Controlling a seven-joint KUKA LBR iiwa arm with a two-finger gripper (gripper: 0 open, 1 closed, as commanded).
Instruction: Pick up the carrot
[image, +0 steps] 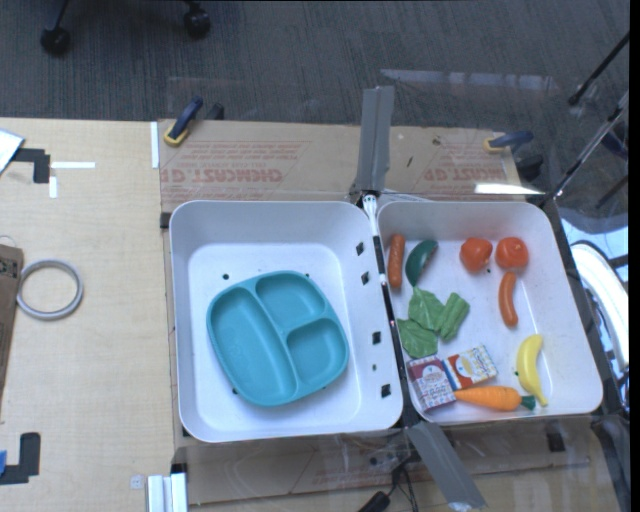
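The carrot (489, 398) lies flat in the right bin (575, 300), near that bin's front wall. Its orange body points left and its green top points right. The left end touches or overlaps the corner of a small red-and-white carton (451, 376). The green top sits just beside the lower end of a banana (530, 367).

Claw state: cannot tell, since nothing here gives a reading of its opening or of any load. Judged from the carrot lying untouched in the bin, the pick has not yet begun.

Other contents of the right bin: two tomatoes (494, 253), two sausages (509, 299), a leafy green piece (436, 313) and a dark green vegetable (420, 258). The left bin (190, 330) carries a teal divided plate (278, 337).

Probable faults:
- Crowding. A claw closing along the carrot's length would likely strike the carton or the banana. Closing across the narrow body appears safer.
- Front wall. The carrot lies close to it, so a finger on that side may catch the wall on descent.
- Rolling. The carrot is round and tapered, so an off-centre grip may squeeze it out sideways.
- Wrong item. The nearby sausage is similar in colour and shape.
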